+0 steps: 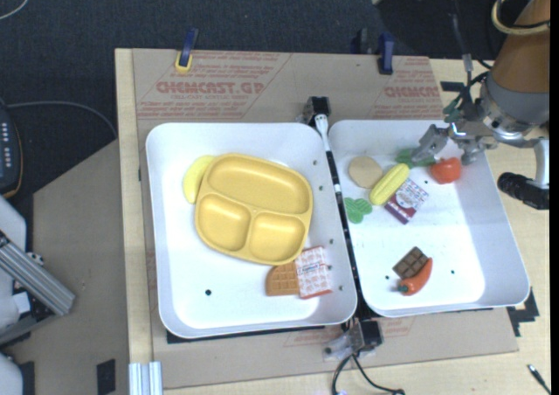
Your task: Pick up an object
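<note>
Grey arm [522, 79] with orange band enters from the right, partly cut off by the frame. Gripper [447, 143] over the far part of the right bin [489, 236]; fingers spread apart, holding nothing, tips just above a red tomato-like toy [446, 170] and beside a green item [405, 156], partly hidden. Same bin: yellow corn [389, 183], tan disc [364, 170], chocolate piece [410, 263]. Left bin [175, 245]: yellow divided tray [251, 207], waffle [283, 280].

Grey robot arm [517, 100] w/ a broad orange band [524, 57] above the wrist. Yellow cable loop [517, 2] on top. Silver metal gripper [450, 145], thin dark wires alongside.
</note>
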